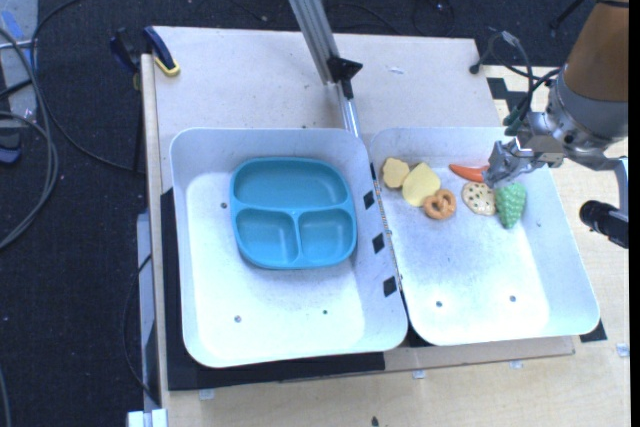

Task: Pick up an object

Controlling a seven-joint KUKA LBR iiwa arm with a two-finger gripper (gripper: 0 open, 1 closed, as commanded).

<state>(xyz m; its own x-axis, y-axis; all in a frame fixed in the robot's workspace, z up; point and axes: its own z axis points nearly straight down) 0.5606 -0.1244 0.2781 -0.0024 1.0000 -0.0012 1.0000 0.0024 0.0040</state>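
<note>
Small toy foods lie at the back of the right bin (520, 285): a yellow piece (395, 172), a larger yellow piece (421, 183), a brown pretzel (439, 205), an orange carrot (466, 171), a speckled cookie (478, 199) and a green bunch of grapes (511, 203). My gripper (503, 165) hangs over the carrot's right end, just above the cookie and grapes. I see nothing between its fingers.
A blue three-compartment plate (294, 212) lies in the left bin (260, 315). A slanted metal pole (305, 0) runs from the top down to the seam between the bins. Cables lie on the dark floor around the bench.
</note>
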